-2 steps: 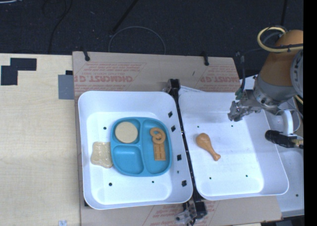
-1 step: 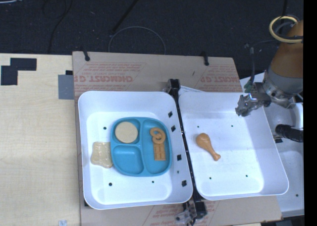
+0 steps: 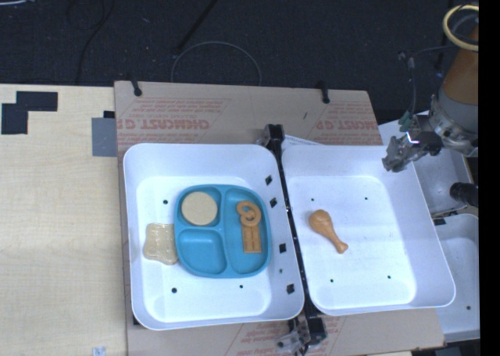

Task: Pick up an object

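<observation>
Gripper (image 3: pixel 400 151) is seen over the upper right corner of the right bin (image 3: pixel 437 268), with nothing between its fingers; whether they are apart or together cannot be told at this size. Drumstick (image 3: pixel 327 230), judged the likeliest target, is found lying loose near the middle of that bin's floor, well apart from the gripper and down-left of it, long axis running from thick end at upper left to thin end at lower right. A descent toward the bin's middle is judged to be needed, fingers set across that axis.

Robotics lab: white bins (image 3: pixel 148 167), loose cables (image 3: pixel 211 3)
</observation>
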You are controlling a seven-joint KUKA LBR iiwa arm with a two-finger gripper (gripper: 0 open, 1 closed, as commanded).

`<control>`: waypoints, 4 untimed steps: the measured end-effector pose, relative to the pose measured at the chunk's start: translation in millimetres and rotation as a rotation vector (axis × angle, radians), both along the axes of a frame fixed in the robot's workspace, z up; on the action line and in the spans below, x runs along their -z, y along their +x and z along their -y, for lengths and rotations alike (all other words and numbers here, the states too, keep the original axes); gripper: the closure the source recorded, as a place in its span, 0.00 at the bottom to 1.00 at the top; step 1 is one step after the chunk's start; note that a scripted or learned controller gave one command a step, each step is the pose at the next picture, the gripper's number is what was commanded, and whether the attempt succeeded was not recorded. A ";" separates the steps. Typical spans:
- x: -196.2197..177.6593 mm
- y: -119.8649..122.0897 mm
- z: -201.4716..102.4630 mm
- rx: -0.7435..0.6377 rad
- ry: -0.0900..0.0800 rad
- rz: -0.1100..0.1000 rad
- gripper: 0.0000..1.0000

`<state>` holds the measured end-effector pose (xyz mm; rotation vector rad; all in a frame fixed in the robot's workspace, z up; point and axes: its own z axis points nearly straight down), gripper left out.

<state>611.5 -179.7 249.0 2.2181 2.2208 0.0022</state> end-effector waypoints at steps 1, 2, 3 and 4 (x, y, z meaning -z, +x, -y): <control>14.0 2.6 -53.2 -0.003 0.003 -0.006 1.00; 24.9 -1.5 -109.6 -0.003 0.003 -0.008 1.00; 14.8 0.8 -165.8 -0.004 0.003 -0.004 1.00; 16.3 -2.3 -228.3 -0.004 0.003 -0.006 1.00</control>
